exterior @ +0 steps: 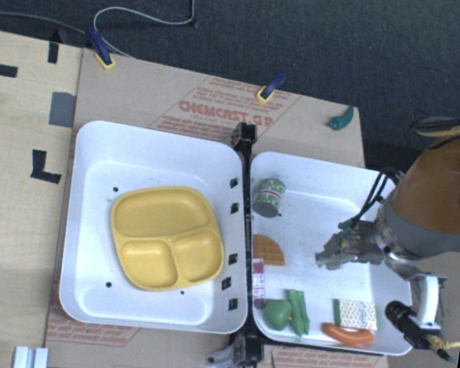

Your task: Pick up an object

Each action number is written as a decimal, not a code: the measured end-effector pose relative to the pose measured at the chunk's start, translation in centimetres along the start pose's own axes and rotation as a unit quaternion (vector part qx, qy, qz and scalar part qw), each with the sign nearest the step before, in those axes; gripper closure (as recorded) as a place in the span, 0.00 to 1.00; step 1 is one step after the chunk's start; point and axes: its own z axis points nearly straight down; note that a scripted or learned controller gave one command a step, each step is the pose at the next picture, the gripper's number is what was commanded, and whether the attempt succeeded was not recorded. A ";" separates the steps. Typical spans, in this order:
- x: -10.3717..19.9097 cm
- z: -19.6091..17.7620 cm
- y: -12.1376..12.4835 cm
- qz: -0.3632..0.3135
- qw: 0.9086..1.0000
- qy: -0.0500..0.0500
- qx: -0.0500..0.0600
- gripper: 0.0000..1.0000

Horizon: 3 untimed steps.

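Several things to pick: can (270,195), bread slice (269,249), green pepper (288,310), checkered packet (356,313), sausage (348,334), all in the right bin (322,178)
Gripper (336,252): over mid-bin, open or closed I cannot tell
Nearest: packet, just below and right; sausage lies left-right

Small checkered packet (356,313) lies flat just below the gripper (328,257); orange sausage (347,333) lies beside it, farther off.

I see a yellow divided plate (168,237) in the white left bin (89,200). Along the white right bin's (326,175) near edge lie a green pepper (288,311), a red-orange sausage (347,333) and a speckled packet (356,313). A tan slice (269,249) sits by its left edge.
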 end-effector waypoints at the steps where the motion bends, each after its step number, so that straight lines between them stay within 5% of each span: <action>1: 0.0 0.1 -0.1 0.000 1.000 0.000 0.001 0.00; 2: -1.2 9.1 -0.9 0.001 1.000 0.000 0.002 0.00; 3: -0.4 12.0 -0.8 0.002 1.000 -0.001 0.001 0.00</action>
